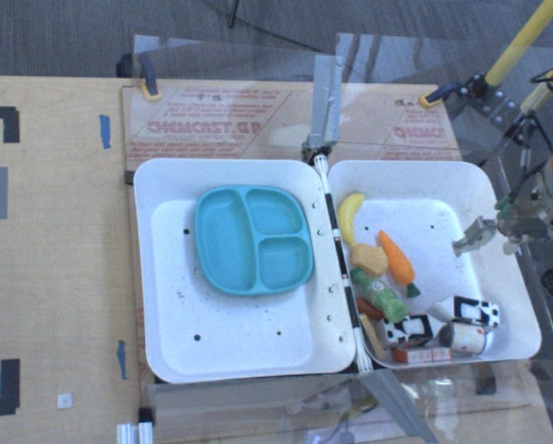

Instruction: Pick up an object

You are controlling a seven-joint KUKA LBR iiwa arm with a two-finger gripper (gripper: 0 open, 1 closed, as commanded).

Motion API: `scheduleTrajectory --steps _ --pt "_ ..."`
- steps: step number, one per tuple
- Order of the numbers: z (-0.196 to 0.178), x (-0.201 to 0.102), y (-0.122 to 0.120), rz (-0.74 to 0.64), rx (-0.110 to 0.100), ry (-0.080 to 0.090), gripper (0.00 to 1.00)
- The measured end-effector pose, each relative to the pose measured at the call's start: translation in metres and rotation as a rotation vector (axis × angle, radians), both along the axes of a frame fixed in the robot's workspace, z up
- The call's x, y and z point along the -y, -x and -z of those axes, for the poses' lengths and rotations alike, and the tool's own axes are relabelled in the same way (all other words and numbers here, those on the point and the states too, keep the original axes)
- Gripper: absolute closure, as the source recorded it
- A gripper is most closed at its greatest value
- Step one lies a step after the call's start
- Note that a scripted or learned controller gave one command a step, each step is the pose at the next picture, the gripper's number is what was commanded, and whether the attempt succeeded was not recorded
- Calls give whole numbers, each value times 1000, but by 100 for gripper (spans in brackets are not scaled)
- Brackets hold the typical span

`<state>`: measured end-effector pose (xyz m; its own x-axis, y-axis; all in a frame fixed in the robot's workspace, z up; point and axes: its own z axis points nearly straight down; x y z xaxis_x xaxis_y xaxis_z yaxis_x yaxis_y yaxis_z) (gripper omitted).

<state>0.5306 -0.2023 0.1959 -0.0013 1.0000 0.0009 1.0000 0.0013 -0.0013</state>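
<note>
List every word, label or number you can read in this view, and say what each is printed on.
"CHEMCAST GP", roughly, in red on the brown sheet behind the left bin; blurred, so the reading is uncertain.
The smaller red lines around it: too small to read.
Red print on the brown sheet behind the right bin: blurred, unreadable.
Labels on the small packages in the right bin: too small.
</note>
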Motion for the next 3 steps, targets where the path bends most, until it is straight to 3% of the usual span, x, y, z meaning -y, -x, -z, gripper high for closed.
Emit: scheduleTrajectory --steps 1,2,3 --pt "101 -100 -22 -281 4 2 0" --pt "91 -99 -23 -280 8 3 100" --pt "6 -110 -44 -321 4 2 100"
